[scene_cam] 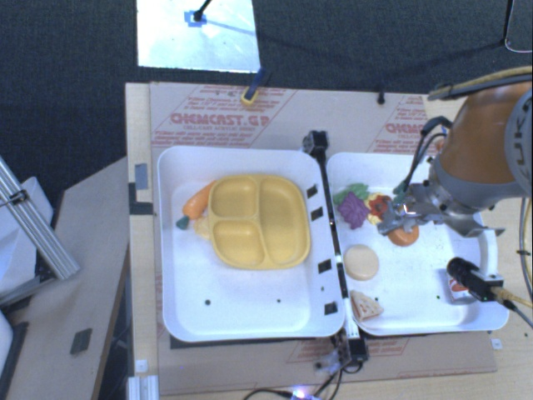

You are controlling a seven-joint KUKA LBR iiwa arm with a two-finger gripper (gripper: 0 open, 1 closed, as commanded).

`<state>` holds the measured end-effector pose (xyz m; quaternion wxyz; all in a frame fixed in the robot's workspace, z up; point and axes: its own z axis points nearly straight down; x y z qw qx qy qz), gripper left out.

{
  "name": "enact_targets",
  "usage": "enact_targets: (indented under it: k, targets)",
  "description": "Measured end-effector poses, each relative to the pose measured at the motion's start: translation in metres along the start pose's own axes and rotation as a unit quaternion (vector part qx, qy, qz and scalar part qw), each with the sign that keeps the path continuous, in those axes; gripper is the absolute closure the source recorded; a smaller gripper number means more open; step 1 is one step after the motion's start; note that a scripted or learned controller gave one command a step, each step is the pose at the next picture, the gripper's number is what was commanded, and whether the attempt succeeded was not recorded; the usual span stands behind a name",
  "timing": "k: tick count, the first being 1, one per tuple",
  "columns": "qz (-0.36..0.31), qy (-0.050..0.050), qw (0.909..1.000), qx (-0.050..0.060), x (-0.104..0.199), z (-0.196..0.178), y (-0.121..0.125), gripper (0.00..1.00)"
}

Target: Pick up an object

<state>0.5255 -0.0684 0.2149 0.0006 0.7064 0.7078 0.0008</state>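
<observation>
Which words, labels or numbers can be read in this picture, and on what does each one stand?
"CHEMCAST GP", red print on the protective sheet under the bins, at the upper left.
The same red print at the sheet's upper right: partly hidden by the arm, not fully readable.
Smaller red lines under these logos: too blurred to read.
Small red and white card in the right bin: too small to read.

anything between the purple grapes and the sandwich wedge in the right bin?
Yes: in the camera view, the round tan bun lies between the purple grapes and the sandwich wedge.

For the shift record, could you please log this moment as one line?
gripper low in right bin | over orange piece beside purple toy | grasp unconfirmed | yellow tray in left bin
</observation>
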Motion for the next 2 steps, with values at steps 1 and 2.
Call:
enact_targets:
  k: [1,2]
  targets:
    - [-0.002,0.0,1.0,0.0,0.013,-0.014,-0.004,1.0]
    - [0.001,-0.001,1.0,0.001,-0.001,0.0,0.001,1.0]
